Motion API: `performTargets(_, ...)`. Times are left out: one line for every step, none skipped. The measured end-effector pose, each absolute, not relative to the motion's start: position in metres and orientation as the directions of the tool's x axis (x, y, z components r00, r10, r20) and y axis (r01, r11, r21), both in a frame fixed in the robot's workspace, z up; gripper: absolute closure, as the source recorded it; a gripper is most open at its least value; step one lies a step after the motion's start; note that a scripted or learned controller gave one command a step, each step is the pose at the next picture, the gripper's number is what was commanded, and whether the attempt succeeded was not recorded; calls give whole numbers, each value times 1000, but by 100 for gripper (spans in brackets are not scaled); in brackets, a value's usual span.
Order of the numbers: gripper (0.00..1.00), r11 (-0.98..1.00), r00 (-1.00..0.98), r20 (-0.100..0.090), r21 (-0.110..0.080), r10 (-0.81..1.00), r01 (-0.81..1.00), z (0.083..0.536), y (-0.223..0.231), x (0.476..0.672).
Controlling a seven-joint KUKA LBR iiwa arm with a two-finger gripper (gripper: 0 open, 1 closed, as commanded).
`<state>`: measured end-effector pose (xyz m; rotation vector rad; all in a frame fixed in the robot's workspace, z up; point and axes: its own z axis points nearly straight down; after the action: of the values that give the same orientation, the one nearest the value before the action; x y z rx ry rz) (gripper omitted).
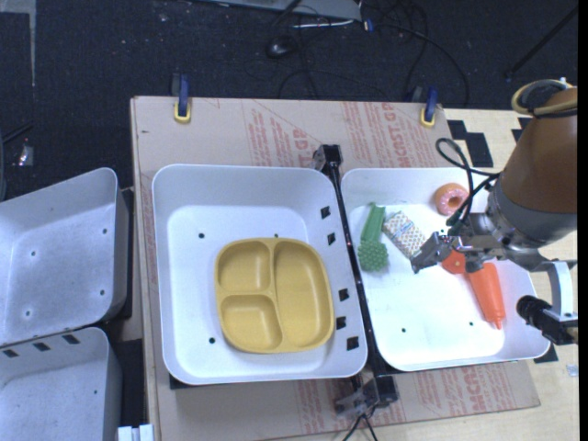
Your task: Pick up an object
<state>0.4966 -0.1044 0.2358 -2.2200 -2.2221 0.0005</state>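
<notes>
**Carrot within reach, nothing lifted yet**

Carrot is the likeliest target (an orange toy one, lying in the right bin with its thick end up by the gripper and its tip pointing toward the near edge).

Going left to right: the left bin holds a yellow divided plate. Past the divider, the right bin holds a green brush lying lengthwise just beside the divider, then a small patterned packet, a pink doughnut near the far wall, and the carrot.

The gripper sits low over the right bin, between the packet and the carrot's thick end. Whether its claw is apart or together I cannot tell from this slant; no object is visibly between its tips.

To do this step well, I'd judge the gripper should centre across the carrot's body, not its end, and close across the narrow width.

The arm reaches in from the right, wrist bent down and leftward over the bin.
</notes>
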Motion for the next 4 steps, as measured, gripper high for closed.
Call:
performTargets(0, -1, 1, 1, -6, 1000, 1000, 192, -103, 494)
performTargets(0, -2, 2, 1, -6, 1000, 1000, 148, -104, 488)
performTargets(0, -2, 2, 2, -6, 1000, 1000, 94, -103, 486)
performTargets(100, -3, 3, 1, -1, 1000, 1000, 107, -103, 488)
